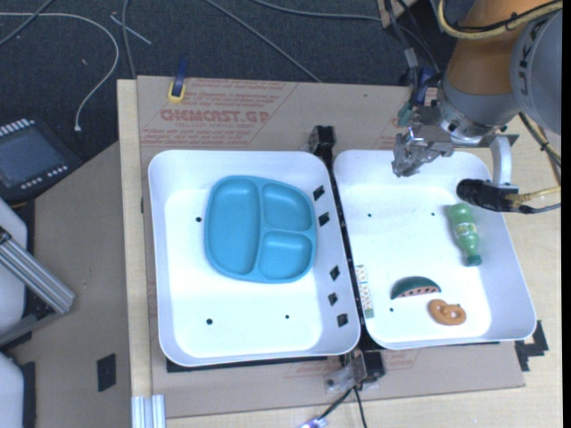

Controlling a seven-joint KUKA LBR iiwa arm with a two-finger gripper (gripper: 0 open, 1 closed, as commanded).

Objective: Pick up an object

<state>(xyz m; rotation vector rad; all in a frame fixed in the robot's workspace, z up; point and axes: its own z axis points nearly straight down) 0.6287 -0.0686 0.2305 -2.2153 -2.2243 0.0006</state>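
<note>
1. Nearest us, the orange pretzel lies flat by the near wall of the toy bin, loose and untouched.
2. Just beyond it, closer to the toy bin's middle, there's the watermelon slice, rind up, with bare floor all round it. I'd call that an easy candidate for a pick.
3. The green toy lies lengthwise along the toy bin's outer wall, the side away from the neighbouring bin. It sits close to that wall, so a grasp there looks tighter.
4. Now the gripper: it hangs over the toy bin's far end, near the far wall and well apart from all three toys. Whether it is open or clenched, I cannot tell at this size. Nothing shows in its grip.
5. The arm leans in across the toy bin's far outer corner, which leaves the floor below unblocked.
6. Beside the toy bin, the neighbouring bin carries one blue plate, flat and central. It looks too broad for an easy pinch.
7. My read: the pick is not yet begun, and the gripper has to travel toward the near end.
</note>
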